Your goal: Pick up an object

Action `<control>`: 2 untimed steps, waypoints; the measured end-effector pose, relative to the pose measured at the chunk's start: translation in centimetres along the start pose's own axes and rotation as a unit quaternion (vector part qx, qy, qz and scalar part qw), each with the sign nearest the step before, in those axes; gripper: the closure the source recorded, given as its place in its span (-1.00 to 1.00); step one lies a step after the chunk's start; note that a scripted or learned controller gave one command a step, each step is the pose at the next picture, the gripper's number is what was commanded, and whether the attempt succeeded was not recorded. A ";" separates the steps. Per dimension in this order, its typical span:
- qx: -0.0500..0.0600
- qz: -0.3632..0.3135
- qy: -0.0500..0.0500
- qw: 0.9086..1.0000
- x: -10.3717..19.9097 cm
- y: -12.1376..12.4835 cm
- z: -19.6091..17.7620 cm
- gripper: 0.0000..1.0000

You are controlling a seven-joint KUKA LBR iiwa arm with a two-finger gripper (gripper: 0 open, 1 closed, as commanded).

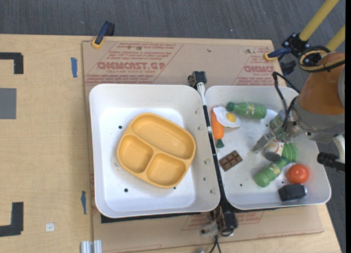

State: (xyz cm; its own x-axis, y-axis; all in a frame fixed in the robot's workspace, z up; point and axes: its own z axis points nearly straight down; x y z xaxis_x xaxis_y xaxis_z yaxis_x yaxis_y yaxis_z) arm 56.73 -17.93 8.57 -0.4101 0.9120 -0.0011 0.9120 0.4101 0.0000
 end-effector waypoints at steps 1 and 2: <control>-0.002 0.000 0.000 1.000 0.1 0.2 -1.0 1.00; -0.001 -0.103 0.000 0.995 10.4 0.3 -9.9 1.00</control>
